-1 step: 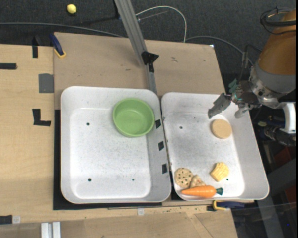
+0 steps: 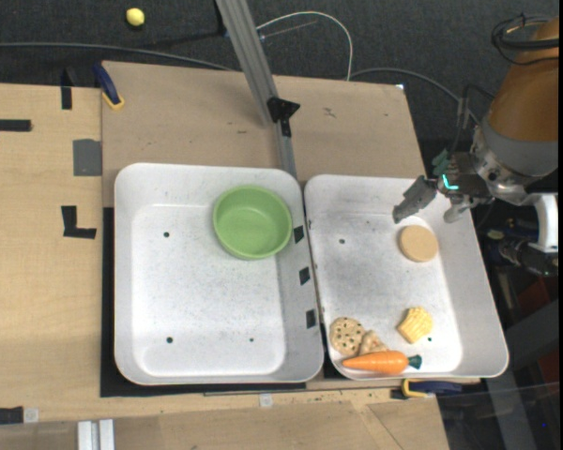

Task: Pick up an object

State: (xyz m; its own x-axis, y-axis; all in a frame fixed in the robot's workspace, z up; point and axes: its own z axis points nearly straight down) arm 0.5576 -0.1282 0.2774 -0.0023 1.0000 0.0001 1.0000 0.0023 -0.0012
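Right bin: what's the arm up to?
The gripper hangs open above the right bin, just above the round tan disc, holding nothing. A cookie, a yellow piece and a toy carrot lie at that bin's near end. The left bin holds a green bowl.

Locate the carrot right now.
The toy carrot lies along the near edge of the right bin in the camera view, just below the cookie and the yellow corn piece.
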